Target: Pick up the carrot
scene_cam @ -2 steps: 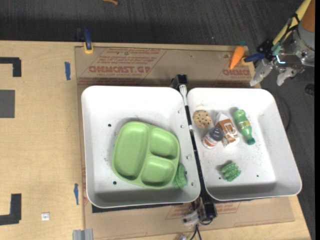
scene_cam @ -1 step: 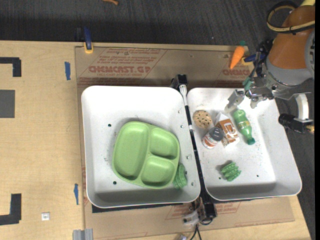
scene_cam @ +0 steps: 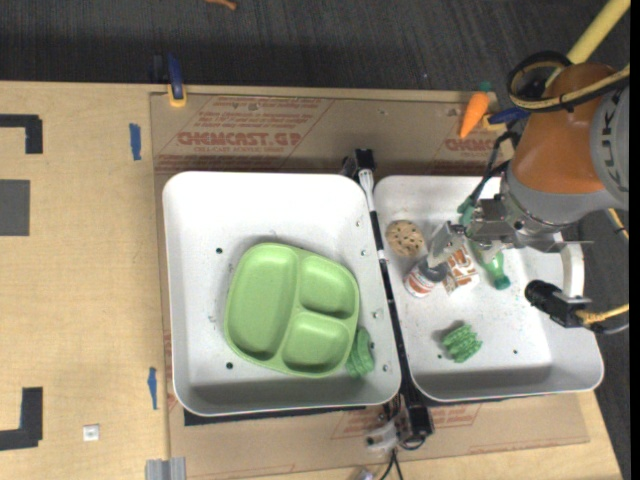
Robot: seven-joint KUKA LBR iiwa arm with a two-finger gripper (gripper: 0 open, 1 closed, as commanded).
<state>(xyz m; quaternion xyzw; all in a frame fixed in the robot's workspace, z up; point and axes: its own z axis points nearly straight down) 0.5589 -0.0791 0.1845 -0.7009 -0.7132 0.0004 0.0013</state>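
The pincer (scene_cam: 452,251) sits low in the right bin (scene_cam: 575,373), right on top of a small pile of toys, and I cannot tell how wide it is or if it has hold of anything. A white and orange can (scene_cam: 424,279) lies just below it, and a round cookie (scene_cam: 404,236) lies just to its left. A green bumpy toy (scene_cam: 461,342) sits farther below. The carrot (scene_cam: 474,111) is not in this bin at all. It lies well above the pincer, out on the counter (scene_cam: 80,268) past the bin's top edge, close to the arm's orange band. So I think the big risk is grabbing the wrong thing, because the pincer is down among the can and cookie. Going for the carrot, the arm could also bump the bin wall or knock the carrot away.
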